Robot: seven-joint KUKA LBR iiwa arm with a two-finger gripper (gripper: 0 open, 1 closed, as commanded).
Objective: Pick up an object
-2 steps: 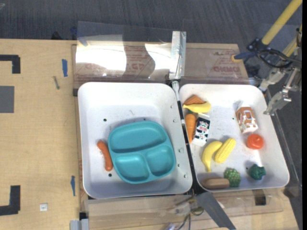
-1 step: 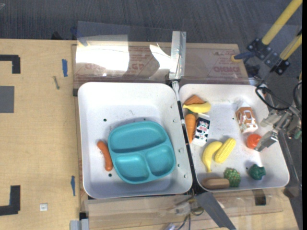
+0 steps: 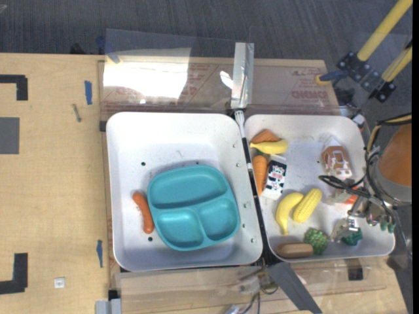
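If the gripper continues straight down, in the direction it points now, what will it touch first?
Probably the bare floor of the right bin beneath the gripper, near its lower right corner. The broccoli lies just to the side; depth is unclear, so this is uncertain.

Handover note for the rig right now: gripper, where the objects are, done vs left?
Gripper: low at the right bin's right side; nothing seen between its fingers.
Right bin: corn, banana, broccoli, carrot, milk carton, brown sausage.
Left bin: teal divided plate, with an orange hot dog beside it.
Done: nothing lifted.
Left: grasp and raise one object.
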